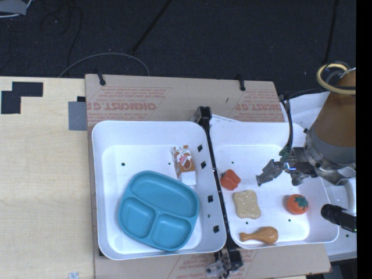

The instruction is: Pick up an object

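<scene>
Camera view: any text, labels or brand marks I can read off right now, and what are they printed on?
"CHEMCAST GP": red print, upside down, repeated across the brown protective sheet behind the bins; letters are blurry, so this reading is tentative.
Red print on the sheet's front edge: too blurred to read.
Small packet in the left bin: red and brown pattern, no legible words.

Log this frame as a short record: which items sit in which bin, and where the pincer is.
left bin: blue divided plate; small packet by the divider side
right bin: red pepper, cracker-like slice, drumstick, tomato
pincer: above the right bin, right of the red pepper, nothing visibly between its fingers
arm: enters from the right
task status: no object lifted yet
</scene>
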Motion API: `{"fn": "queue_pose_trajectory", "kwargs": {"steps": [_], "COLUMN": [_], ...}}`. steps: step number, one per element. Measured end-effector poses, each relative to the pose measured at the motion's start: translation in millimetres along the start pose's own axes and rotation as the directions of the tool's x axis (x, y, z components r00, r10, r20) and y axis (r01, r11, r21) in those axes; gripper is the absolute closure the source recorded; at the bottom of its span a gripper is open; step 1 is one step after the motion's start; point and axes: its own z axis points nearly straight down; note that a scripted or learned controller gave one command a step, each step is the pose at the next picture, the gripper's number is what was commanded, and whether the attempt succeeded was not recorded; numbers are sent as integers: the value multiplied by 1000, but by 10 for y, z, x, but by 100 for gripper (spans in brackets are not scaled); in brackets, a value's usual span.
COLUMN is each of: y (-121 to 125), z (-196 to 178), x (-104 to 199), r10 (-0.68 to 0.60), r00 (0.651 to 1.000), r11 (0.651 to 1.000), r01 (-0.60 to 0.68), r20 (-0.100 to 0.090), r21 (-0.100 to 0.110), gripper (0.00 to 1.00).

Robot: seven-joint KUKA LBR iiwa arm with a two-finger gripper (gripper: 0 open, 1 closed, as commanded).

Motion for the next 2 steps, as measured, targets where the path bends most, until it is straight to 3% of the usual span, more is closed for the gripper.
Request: {"fn": "queue_pose_trajectory", "kwargs": {"steps": [1, 2], "y": [17, 15], "z": [-46, 388], "x": [-3, 20], "r10": [-1, -1], "r00": [1000, 1000], "r11": [1000, 1000], "r01": [1, 1], "r20": [1, 1], "r21": [-9, -6], "gripper": [0, 0]}}
